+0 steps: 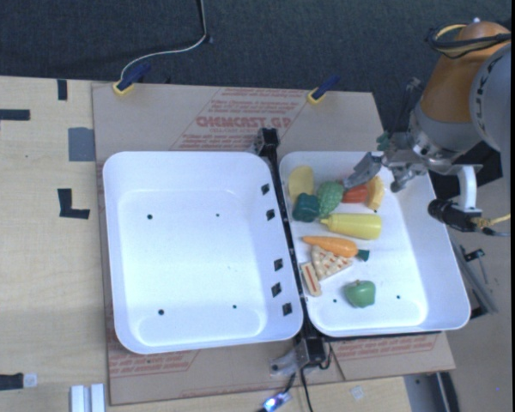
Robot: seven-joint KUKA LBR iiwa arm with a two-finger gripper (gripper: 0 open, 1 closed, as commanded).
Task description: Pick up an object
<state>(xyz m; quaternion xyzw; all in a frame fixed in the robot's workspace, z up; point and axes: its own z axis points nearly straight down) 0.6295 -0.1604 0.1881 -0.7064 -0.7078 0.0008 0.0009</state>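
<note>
Camera view looks down on 2 shallow white bins side by side on a brown cardboard sheet [232, 118]. The left bin [137, 178] has a smooth bare floor with a few small dark dots and rounded rims, leaving wide open room. The right bin [429, 273] holds its toys crowded toward the upper left, against the black divider [279, 221] between the bins; its right and lower floor lie open.

The gripper [360, 172] hangs over the upper part of the right bin, its grey metal fingers tilted down to the left; how far apart they stand cannot be told, and nothing is seen between them. Just beneath it lies a red-orange piece [355, 196] beside a bumpy green vegetable [330, 197]. Near them are a pale yellow rounded piece [301, 180], a dark teal chunk [306, 207], a long smooth yellow piece [354, 225], an orange carrot [330, 245], a ridged tan wedge [324, 267] and a glossy green apple [360, 293], set apart lower down.
</note>
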